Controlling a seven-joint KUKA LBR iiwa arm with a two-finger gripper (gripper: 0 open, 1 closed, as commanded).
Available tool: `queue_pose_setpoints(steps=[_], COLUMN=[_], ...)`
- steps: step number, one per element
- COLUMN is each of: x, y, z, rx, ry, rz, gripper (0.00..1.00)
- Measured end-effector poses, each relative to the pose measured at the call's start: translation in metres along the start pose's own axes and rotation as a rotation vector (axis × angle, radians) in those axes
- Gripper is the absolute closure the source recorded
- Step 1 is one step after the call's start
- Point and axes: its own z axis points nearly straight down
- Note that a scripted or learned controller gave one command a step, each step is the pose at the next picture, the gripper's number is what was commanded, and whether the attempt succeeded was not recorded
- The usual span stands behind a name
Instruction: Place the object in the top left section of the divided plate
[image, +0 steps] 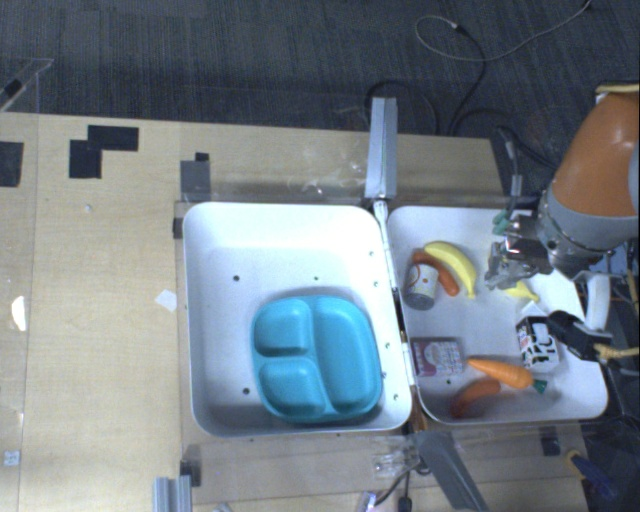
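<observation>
Surface: a wooden bench (100, 330) is bearing two white bins, a blue divided plate (316, 356) lying in the left bin (215, 250) | Step: picking is judged under way, nothing yet placed | Gripper (512, 262): being held over a small yellow object (520, 291) right of the plate, beside a banana (452, 264); finger opening cannot be told | Next: a secure grasp, then carriage to the plate's top left section, is called for.

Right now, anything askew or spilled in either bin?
Nothing spilled or damaged. The blue divided plate sits slightly rotated in the left bin. In the right bin, the banana, carrot and small can lie loosely scattered, the can on its side.
</observation>
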Motion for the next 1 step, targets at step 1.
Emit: queue_pose_setpoints(steps=[1], x=[0.0742], y=[0.0655], z=[-0.0005], rx=[-0.003], ry=[0.002], rz=[-0.294], gripper=[1.0])
